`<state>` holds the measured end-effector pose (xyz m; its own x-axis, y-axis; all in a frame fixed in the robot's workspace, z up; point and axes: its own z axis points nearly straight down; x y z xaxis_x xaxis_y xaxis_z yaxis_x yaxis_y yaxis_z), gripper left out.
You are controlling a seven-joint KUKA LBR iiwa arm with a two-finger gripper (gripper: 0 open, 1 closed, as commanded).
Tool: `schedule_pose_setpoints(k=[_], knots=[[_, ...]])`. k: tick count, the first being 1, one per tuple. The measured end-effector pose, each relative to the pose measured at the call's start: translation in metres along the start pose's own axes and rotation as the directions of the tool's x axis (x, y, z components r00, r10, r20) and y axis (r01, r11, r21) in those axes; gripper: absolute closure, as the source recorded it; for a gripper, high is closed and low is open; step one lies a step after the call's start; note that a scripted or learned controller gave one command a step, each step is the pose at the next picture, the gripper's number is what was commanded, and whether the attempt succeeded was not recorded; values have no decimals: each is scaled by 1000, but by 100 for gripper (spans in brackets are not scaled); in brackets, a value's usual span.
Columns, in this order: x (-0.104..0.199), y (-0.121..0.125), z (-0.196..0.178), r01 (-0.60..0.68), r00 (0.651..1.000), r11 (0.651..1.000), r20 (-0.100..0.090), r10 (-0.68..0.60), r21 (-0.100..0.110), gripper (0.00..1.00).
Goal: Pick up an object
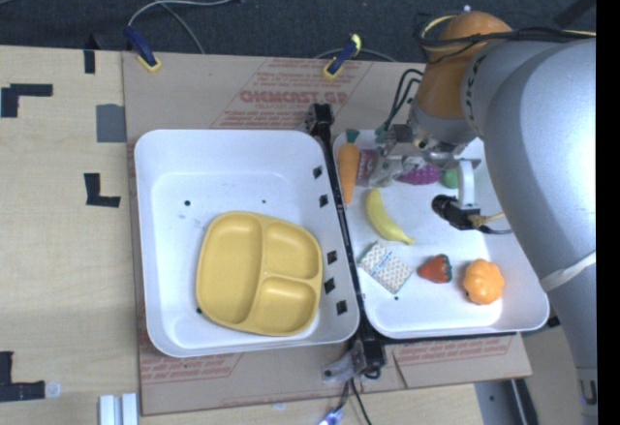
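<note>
The right bin [513, 317] holds several small things. An orange carrot [348, 165] lies at its far left, with a yellow banana [385, 219] just below it. Nearer the front are a white patterned packet [386, 267], a small red fruit [436, 269] and an orange fruit [482, 281]. A purple thing [422, 174] and a green thing [449, 176] sit at the back, partly hidden by the arm. My gripper [386, 160] is low over the back of this bin, between the carrot and the purple thing. I see nothing held in it.
The left bin [170, 162] holds a yellow divided plate [260, 272]. A black divider edge [339, 220] runs between the bins. The grey arm [542, 142] covers the right bin's far right side. Cables and clamps lie on the cardboard behind the bins.
</note>
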<state>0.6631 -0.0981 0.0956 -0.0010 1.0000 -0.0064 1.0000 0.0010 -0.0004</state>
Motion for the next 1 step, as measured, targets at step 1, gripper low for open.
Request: schedule_pose_setpoints(k=[1], knots=[[-3, 0, 0, -2, 1000, 1000, 6, 2, -1, 0]])
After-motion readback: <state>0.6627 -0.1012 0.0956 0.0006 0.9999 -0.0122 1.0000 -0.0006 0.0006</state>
